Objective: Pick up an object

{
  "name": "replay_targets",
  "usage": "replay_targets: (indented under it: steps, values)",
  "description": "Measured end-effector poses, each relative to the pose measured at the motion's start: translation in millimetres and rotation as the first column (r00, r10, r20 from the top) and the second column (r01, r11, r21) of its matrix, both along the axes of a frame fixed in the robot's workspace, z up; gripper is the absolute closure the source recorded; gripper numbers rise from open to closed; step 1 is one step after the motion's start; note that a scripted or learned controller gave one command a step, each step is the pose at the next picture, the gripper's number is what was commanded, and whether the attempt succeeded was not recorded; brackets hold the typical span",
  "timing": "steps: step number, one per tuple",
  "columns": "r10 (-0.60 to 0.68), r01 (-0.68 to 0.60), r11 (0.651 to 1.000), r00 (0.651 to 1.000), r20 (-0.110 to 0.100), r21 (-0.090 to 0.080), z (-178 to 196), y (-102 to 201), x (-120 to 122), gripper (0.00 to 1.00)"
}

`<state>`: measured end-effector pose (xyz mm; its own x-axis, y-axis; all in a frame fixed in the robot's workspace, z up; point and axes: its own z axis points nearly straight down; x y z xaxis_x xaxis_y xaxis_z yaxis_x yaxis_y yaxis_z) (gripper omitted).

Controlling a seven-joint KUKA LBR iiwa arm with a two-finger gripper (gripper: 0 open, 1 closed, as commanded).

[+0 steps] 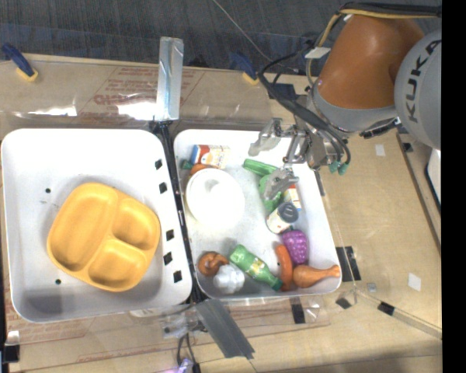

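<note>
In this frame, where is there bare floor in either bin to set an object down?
Left bin: bare floor along the far edge and near-left corner, around the yellow divided plate. Right bin: crowded; a small gap lies between the white bowl, green bottle and purple grapes.

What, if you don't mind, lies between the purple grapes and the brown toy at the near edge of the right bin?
In the camera view, a green bottle lies between the purple grapes and the brown toy.

— What sits where?
— 2 bins side by side: a divided plate (102,235) in the left bin (15,162).
— And the right bin (326,216)?
— A bowl (214,195) at its left, a drumstick (314,273) at its near right corner, grapes (296,245) just behind that.
</note>
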<state>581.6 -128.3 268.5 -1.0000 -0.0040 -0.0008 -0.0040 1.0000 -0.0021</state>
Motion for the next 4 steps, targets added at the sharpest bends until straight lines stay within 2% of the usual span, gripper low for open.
replay_targets:
  steps: [1,2,3,4]
  values:
    - [-0.030,0.030,1.000,1.000,-0.001,0.001,-165.0,-10.2,-20.9,0.00]
    - [0.208,-0.208,0.978,0.978,0.004,0.000,-175.3,-73.4,-28.0,0.00]
    - [0.020,-0.020,1.000,1.000,0.014,0.002,-173.4,8.8,-77.4,0.00]
    - [-0.021,0.021,1.000,1.000,-0.003,0.002,-176.8,25.4,-32.9,0.00]
